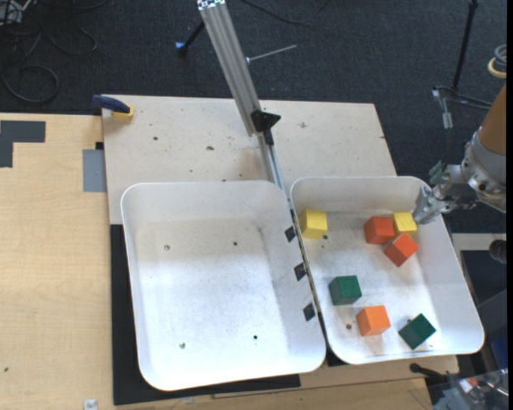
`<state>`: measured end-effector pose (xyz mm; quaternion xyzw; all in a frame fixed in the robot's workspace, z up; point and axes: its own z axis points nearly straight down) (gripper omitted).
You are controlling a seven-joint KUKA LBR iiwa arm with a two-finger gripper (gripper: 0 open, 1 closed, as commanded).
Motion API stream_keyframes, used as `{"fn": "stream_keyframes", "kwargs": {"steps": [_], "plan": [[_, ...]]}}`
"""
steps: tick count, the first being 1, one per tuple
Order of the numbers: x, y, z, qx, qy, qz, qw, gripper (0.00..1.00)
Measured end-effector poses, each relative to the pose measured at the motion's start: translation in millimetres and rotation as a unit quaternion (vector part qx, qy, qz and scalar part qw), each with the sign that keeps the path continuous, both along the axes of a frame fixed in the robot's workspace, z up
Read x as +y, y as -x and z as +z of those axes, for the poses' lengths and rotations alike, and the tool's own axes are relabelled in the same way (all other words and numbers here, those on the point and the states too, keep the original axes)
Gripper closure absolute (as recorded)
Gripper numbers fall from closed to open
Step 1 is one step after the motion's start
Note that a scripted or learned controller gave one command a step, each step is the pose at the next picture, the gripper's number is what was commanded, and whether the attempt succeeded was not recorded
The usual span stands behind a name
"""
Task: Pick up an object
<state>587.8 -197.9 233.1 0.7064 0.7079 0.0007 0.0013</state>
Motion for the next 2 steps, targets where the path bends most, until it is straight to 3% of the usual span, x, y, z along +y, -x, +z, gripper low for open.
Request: {"fn": "stream_keyframes", "kwargs": {"steps": [1,2], "plan": [[-0.2,-0.2,6.4,0.002,-0.0004,0.002,1.0,1.0],[55.0,6.4,6.1,0.003,-0.0019,0.001,1.0,1.0]]}}
